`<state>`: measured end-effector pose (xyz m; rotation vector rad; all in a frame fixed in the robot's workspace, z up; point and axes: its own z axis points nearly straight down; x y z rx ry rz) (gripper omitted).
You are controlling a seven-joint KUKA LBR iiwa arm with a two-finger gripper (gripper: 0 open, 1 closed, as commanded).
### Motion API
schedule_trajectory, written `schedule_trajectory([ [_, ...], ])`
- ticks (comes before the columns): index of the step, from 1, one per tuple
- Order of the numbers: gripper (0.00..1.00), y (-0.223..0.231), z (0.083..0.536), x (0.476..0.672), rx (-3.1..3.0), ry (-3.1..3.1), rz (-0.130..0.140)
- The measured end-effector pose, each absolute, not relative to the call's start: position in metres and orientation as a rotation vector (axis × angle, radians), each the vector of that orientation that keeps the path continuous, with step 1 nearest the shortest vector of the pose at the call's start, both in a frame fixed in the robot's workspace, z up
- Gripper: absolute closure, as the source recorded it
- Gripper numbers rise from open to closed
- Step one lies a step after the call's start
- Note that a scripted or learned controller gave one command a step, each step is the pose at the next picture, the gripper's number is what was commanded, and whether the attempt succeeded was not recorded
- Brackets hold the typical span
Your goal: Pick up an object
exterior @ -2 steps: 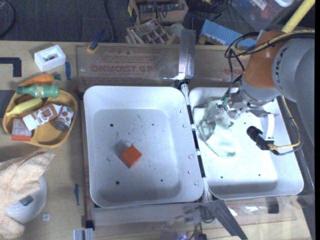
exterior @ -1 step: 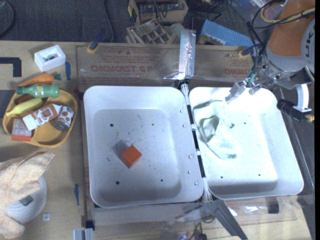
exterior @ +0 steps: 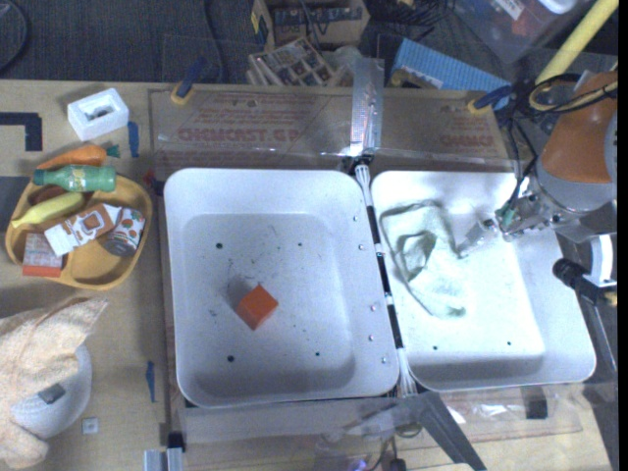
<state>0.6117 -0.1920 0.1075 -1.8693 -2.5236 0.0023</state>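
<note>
The claw [exterior: 488, 229], grip unclear, hovers right of the clear plastic wrap [exterior: 424, 258]; that slippery film could slide free.

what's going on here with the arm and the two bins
A grey robot arm reaches in from the right over the right bin, its end effector low beside a clear crumpled plastic item lying there. Nothing is visibly held. An orange block sits alone in the left bin, untouched. A yellow bowl of toy food rests on the bench to the left.
</note>
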Motion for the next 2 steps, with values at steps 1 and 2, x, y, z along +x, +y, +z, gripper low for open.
schedule_trajectory([
  [1, 0.00, -0.1622, 0.0878, 0.6685, -1.837, -2.556, 0.002],
  [2, 1.00, -0.1605, 0.0977, 0.6706, -1.834, -2.561, -0.002],
])
